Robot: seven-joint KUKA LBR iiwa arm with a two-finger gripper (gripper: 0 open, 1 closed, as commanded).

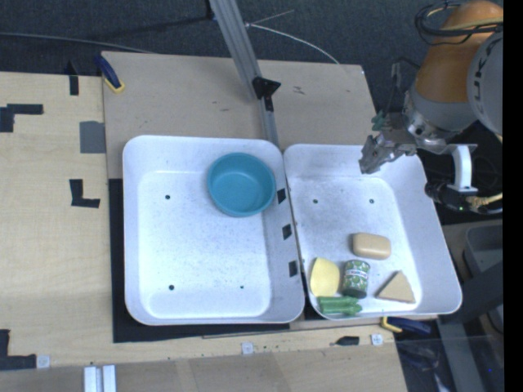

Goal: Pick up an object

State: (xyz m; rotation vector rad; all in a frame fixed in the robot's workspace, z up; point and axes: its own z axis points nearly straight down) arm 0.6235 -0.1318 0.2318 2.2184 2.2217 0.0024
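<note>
At the near edge of the right bin point(425, 219) a cluster of small things is gathered. A green, knobbly pod-like piece point(339, 305) lies nearest, along the bin's front wall. Just behind it a yellow rounded block point(324, 277) is seen, touching or nearly touching a small dark-green can point(355, 278) with a patterned label, standing upright. To the right of the can a tan wedge point(396, 288) with a triangular face rests on the bin floor. A little farther back a tan, smooth oblong piece point(370, 245) — shaped like a bread roll — lies apart from the others.

Both bins are made of white speckled plastic with rounded corners and shallow walls. In the far part of the left bin point(163, 243) a round blue bowl point(240, 184), smooth and matt, is set close to the wall shared with the right bin.

Over the far right corner of the right bin the gripper point(374, 158) is seen, dark and metallic, pointed down and to the left, well apart from the cluster. Nothing is seen between its fingers; how far they are parted cannot be told. Behind it the arm's orange band point(449, 60) is rounded and glossy.

The bins rest on a pale wooden desk point(49, 219) marked with black tape — a grey metal bar point(237, 39) slants across it at the far side.
</note>
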